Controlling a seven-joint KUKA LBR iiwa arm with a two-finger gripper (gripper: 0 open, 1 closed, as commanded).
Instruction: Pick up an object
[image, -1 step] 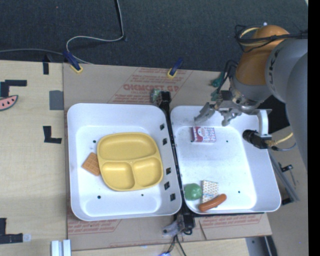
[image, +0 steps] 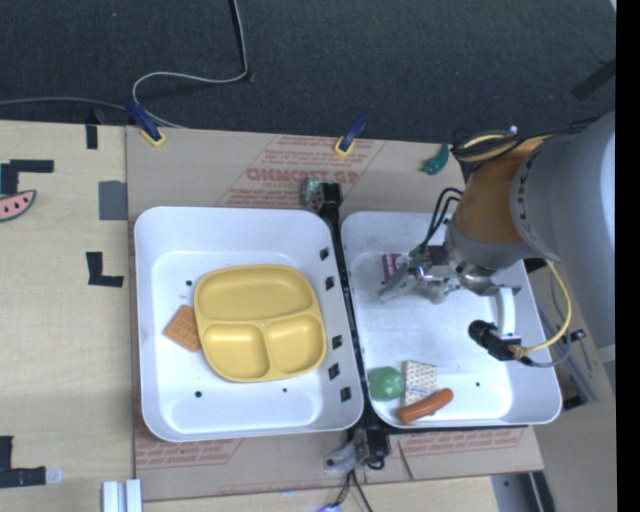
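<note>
My gripper (image: 393, 279) is low in the right bin (image: 520, 400), near its back left part, pointing left. A small red and white item (image: 389, 265) lies right beside its tip; whether it is gripped is unclear. At the bin's front lie a green round object (image: 385, 381), a patterned triangular piece (image: 421, 375) and an orange-red sausage (image: 425, 404), all apart from the gripper.
The left bin (image: 160, 400) holds a yellow divided plate (image: 260, 322) with an orange waffle-like square (image: 183, 327) tucked at its left edge. A black divider (image: 338, 300) runs between the bins. The arm's grey body (image: 560, 200) and cables overhang the right bin's right side.
</note>
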